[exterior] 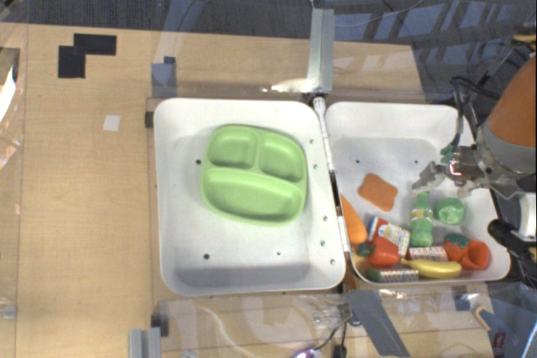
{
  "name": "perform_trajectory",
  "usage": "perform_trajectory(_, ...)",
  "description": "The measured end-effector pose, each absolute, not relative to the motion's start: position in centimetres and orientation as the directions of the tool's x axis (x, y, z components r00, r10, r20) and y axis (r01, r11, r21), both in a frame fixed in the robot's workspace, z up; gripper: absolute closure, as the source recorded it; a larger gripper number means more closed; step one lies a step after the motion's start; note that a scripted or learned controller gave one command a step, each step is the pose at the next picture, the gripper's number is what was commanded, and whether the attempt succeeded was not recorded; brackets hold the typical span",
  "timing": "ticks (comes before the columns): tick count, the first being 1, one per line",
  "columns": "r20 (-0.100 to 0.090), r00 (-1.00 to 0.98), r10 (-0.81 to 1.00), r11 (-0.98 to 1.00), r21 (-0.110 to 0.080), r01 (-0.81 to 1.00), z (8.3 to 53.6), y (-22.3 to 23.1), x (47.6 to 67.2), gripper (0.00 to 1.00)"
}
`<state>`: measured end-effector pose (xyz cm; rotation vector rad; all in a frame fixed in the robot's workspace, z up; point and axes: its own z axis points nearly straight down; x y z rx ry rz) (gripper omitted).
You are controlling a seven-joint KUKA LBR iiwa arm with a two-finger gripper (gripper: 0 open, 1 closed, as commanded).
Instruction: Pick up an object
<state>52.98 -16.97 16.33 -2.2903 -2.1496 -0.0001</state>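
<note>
My gripper (441, 183) hangs over the right side of the right bin (394, 126), open, with nothing between its fingers. Just below it lie a green bottle (422, 220) and a round green piece (450, 212). An orange flat piece (377, 191) lies to the gripper's left on the bin floor. Along the front wall crowd a carrot (353, 222), a red pepper (383, 252), a small printed box (394, 234), a yellow banana (435, 268) and an orange cup (475, 254).
The left bin (180, 205) holds a green divided plate (254, 173). A metal post (321, 46) stands behind the seam between the bins. Black cables (464, 109) run beside the arm at the right.
</note>
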Motion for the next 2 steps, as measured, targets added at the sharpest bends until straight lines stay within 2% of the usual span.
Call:
perform_trajectory(1, 0.000, 0.113, 0.994, -0.113, 0.014, 0.993, 8.9, -17.0, 50.6, 0.00)
perform_trajectory(2, 0.001, 0.112, 0.994, -0.112, 0.019, 0.994, 9.9, -16.9, 50.9, 1.00)
